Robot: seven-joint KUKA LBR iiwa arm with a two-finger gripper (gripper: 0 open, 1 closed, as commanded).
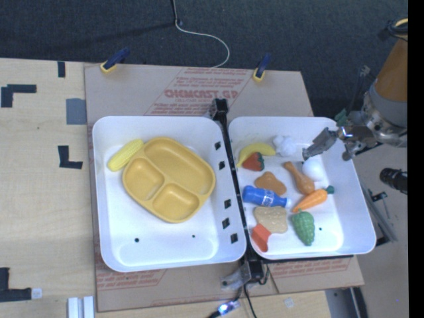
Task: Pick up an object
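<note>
My pincer [333, 144] hangs spread and empty over the right bin's [354, 197] far-right corner, because the toys I could pick, like the carrot [311, 200], lie just below it.

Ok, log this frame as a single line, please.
gripper: open, holding nothing | position: above right bin, near its far-right corner | yellow tray and corn: left bin
</note>
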